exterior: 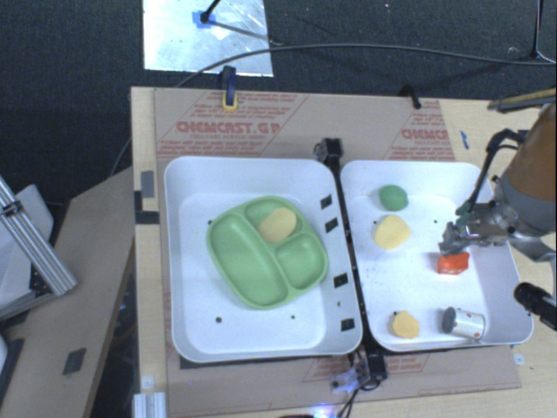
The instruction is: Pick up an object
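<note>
arm: (531, 190) reached in from the right over the right bin, grey with an orange band above the wrist.
gripper: (454, 242) hung low over the right side of the right bin, directly above the red block.
jaws: could not tell whether they were wide or narrow; the metal fingertips sat at the block's top edge, and the block was not clearly between them.
red block: (452, 264) lay on the floor of the right bin, near its right wall, about halfway down; touching or just under the gripper tips. its long axis ran roughly left to right, tilted slightly; which end was the front could not be told.
right bin: (418, 177) white, shallow, held five things.
green ball: (393, 197) in the upper part of the right bin, well apart from the gripper.
yellow lump: (392, 232) just below the green ball, left of the red block.
small yellow piece: (405, 325) near the front wall of the right bin.
metal can: (463, 321) on its side just right of the small yellow piece, long axis left to right, dark end facing left.
left bin: (200, 181) white, held the green tray.
green tray: (261, 255) a divided plate in the middle of the left bin.
pale yellow item: (278, 225) lay in the tray's upper compartment.
</note>
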Robot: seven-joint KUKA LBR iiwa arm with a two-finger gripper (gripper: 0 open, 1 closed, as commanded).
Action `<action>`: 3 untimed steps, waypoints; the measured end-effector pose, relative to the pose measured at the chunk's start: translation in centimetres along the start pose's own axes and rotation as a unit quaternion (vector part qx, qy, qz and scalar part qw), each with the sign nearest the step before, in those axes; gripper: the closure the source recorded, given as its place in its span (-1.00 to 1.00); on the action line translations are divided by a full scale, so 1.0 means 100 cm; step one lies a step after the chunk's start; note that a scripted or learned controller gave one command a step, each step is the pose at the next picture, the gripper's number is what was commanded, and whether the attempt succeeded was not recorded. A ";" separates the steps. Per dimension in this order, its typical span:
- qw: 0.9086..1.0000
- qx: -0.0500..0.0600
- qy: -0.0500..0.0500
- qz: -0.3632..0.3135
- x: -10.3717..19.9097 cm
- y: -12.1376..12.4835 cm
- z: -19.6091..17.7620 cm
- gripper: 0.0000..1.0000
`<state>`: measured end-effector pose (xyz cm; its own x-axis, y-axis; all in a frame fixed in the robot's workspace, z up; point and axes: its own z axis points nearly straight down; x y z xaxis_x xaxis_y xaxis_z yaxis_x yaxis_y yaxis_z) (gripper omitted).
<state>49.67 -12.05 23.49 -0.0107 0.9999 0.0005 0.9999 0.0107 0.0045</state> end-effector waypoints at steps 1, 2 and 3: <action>1.000 0.001 0.001 0.000 0.055 -0.004 -0.002 1.00; 1.000 0.002 0.001 0.000 0.108 0.007 0.010 1.00; 1.000 0.002 0.001 0.000 0.157 0.010 0.019 1.00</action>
<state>50.47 3.69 21.56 -0.0100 0.9999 0.0018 1.0000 0.0100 0.0000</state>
